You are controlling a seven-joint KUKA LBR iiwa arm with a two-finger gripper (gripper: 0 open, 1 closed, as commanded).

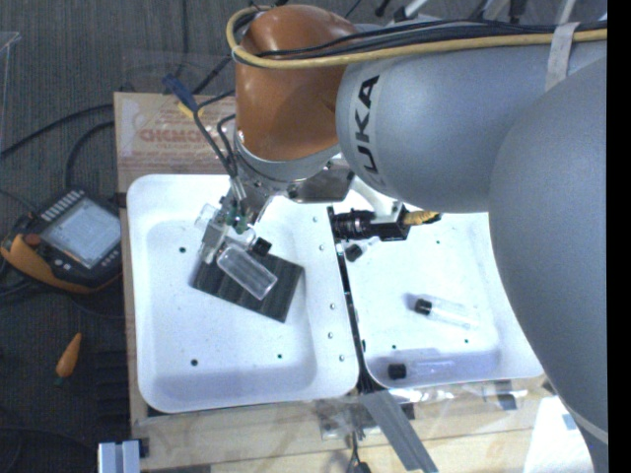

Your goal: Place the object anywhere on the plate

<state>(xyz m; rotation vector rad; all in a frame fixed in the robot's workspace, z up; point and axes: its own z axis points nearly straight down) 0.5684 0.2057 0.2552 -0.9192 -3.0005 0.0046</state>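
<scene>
In the camera view the grey arm's jaws, whose state I cannot tell, hover over a clear rectangular plastic block [246,270] lying on the flat black square plate [271,294] in the left white bin [158,363].

The robot arm [473,116] is big, round and smooth. Most of it is shiny grey. Black letters, "UKA", run down its side. Above the wrist sits a fat orange band [286,77], shaped like a ball. A yellow cable [414,42] and black cables loop around the orange part and run along the top of the arm. Under the orange band is a silver metal ring. The gripper [225,227] is small, with grey metal pieces, a bit of green and thin wires on it.
</scene>
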